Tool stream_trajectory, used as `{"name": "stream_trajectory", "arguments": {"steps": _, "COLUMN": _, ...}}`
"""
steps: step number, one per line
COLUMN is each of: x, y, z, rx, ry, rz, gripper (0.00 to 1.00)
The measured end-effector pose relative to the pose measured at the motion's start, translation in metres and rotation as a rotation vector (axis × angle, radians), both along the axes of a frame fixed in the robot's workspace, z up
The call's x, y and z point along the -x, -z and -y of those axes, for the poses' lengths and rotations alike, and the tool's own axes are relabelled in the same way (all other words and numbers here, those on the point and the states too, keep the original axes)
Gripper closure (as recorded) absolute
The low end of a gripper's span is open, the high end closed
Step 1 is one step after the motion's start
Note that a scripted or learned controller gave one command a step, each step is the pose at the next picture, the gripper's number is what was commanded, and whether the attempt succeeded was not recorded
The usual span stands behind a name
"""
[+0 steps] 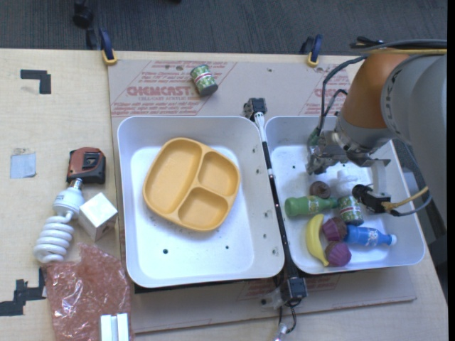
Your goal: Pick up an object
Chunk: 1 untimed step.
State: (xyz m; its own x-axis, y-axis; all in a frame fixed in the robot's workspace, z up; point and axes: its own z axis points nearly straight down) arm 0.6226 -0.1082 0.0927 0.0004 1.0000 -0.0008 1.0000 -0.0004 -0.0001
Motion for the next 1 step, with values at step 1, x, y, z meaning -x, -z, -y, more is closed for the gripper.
{"name": "stream_trajectory", "arguments": {"steps": 1, "x": 0.0440, "y": 0.0001, "z": -0.0008, "rx": -0.001, "ry": 0.001, "rz": 0.000, "gripper": 0.00}}
